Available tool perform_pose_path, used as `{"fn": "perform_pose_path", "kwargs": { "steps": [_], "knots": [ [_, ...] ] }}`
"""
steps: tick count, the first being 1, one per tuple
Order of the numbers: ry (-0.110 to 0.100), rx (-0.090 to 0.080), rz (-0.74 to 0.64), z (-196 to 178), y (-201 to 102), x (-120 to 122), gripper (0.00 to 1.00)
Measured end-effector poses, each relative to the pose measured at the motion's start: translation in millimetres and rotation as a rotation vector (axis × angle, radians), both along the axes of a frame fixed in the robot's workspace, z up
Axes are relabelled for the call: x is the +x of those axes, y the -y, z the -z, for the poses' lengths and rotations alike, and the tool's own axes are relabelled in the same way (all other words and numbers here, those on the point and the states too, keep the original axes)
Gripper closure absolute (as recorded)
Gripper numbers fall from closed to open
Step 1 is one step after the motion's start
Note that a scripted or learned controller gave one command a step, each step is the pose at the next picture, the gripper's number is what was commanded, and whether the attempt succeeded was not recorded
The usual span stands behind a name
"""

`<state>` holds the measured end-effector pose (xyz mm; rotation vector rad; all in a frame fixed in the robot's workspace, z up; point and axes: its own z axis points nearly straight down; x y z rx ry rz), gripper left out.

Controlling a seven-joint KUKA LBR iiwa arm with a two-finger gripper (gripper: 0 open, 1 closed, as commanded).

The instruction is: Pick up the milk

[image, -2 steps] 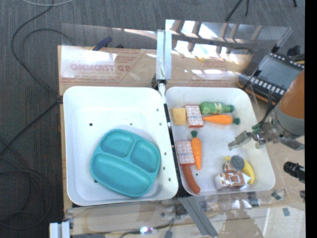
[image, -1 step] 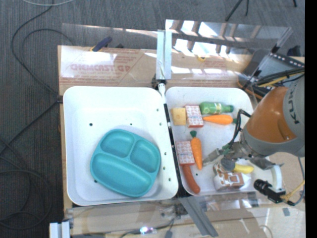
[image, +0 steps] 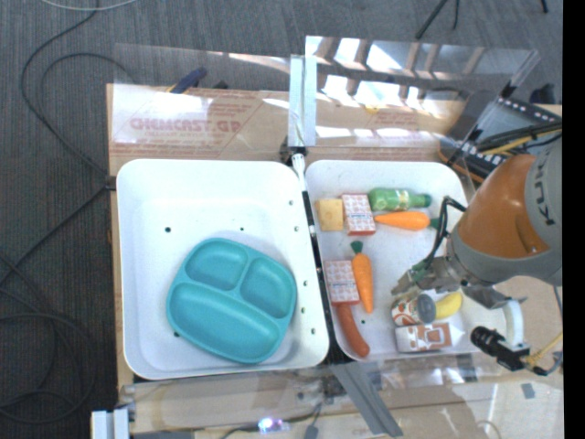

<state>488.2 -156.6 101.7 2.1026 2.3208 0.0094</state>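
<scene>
The gripper [image: 422, 291] is low over the front right corner of the right bin [image: 384, 167]. Its dark tip sits right on top of a small red-and-white carton that I take for the milk [image: 416, 323]. Whether it is apart, together or clamped on anything, I cannot tell; the wrist hides the tip. A banana [image: 448, 304] lies just beside the milk, partly under the arm.

Further out in the same bin are a carrot [image: 364, 282], a sausage [image: 351, 329] near the front wall, a second carrot [image: 402, 219] and a green bottle [image: 398, 198] at the back.

The left bin [image: 146, 190] carries a teal plate [image: 233, 298].

As I judge it, the reach is done. The milk looks to be on the bin floor, so the grasp and lift remain.
</scene>
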Motion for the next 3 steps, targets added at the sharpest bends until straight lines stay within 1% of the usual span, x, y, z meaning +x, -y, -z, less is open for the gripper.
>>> {"fn": "perform_pose_path", "kwargs": {
  "steps": [1, 2, 3],
  "knots": [
    [0.001, -0.008, -0.155, 7.6, -5.0, 2.6, 1.00],
    [-0.013, 0.001, -0.349, -81.4, -91.5, -4.0, 1.00],
    [-0.012, -0.001, -0.644, -81.5, -143.8, -3.8, 1.00]
  ]
}}
